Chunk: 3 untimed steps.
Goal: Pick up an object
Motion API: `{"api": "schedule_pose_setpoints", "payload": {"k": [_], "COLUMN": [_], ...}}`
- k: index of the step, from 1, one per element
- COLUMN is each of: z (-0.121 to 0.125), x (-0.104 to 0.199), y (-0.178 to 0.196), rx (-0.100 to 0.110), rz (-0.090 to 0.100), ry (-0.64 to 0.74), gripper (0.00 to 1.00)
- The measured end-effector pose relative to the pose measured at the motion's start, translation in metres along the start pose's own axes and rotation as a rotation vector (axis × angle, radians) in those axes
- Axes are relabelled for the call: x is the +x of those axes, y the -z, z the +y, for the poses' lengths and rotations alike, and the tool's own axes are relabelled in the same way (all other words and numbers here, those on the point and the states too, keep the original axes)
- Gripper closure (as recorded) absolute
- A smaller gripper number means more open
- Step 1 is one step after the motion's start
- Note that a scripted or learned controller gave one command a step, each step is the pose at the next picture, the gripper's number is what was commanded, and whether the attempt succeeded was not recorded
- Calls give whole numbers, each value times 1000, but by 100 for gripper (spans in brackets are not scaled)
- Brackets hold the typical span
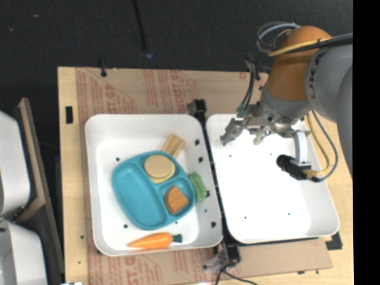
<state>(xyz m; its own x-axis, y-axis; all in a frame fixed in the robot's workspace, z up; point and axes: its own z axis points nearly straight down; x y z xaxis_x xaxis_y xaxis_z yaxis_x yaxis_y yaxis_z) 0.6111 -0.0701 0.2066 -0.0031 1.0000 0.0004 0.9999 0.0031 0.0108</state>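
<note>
Arm: you see the grey arm with its orange band [292, 64] reaching in from the right, its wrist above the far edge of the right-hand shallow white bin [314, 218].
Gripper: the two-finger gripper [244, 132] hangs over the far left corner of the right bin; its two metal fingers [230, 132] stand spread apart with nothing between them, so you have an open, unloaded hand.
Left bin: the left-hand shallow white bin [98, 159] holds every object you could pick.
Tray: a blue plastic divided tray [133, 198] lies tilted in the middle of the left bin.
Round piece: a tan round disc like a biscuit [160, 167] sits in the tray's far compartment.
Toast piece: a brown bread-like toy slice [177, 199] lies in the tray's right compartment.
Wooden block: a pale wooden block [173, 144] lies just beyond the tray's far edge, touching or nearly touching it; you cannot tell which.
Green piece: a small green toy item [198, 187] rests against the tray's right side, near the wall between the bins.
Carrot: an orange toy carrot with a green top [153, 240] lies along the near wall of the left bin, apart from the tray.
Gap to objects: your gripper is well apart from all of them, across the dividing walls.
Bench: both bins rest on a light wooden board with red print [148, 91].
</note>
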Motion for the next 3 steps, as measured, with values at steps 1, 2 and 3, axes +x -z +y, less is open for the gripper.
{"api": "schedule_pose_setpoints", "payload": {"k": [1,2,3], "z": [-2,-6,-10], "x": [14,16,33], "y": [-6,-6,-6], "rx": [10,10,10], "rz": [0,0,0], "ry": [-2,-3,-2], "gripper": [0,0,0]}}
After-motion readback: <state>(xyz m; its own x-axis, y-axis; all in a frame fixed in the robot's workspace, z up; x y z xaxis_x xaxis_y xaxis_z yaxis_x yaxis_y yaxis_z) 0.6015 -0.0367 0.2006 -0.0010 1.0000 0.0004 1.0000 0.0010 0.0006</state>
